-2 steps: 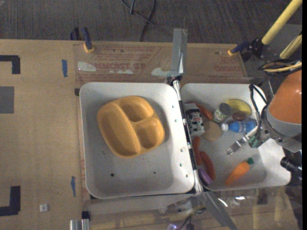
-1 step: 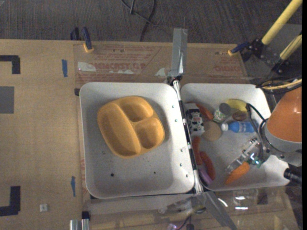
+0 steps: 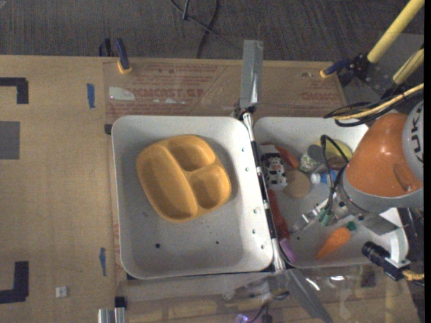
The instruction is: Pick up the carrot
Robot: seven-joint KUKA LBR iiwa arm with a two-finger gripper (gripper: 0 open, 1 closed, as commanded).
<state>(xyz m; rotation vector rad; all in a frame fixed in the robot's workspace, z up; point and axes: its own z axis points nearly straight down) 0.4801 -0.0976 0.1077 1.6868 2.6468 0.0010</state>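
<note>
- The carrot is seen lying on the floor of the right bin, near its front edge, tip pointing toward the front left and green end up by the arm.
- The gripper is located just behind and left of the carrot, low over the bin; whether it is wide or narrow cannot be told, and nothing is seen held in it.
- The arm with its orange band is seen over the right side of that bin.
- Small mixed items are noted further back in the right bin.
- A yellow divided tray is seen in the left bin.
</note>
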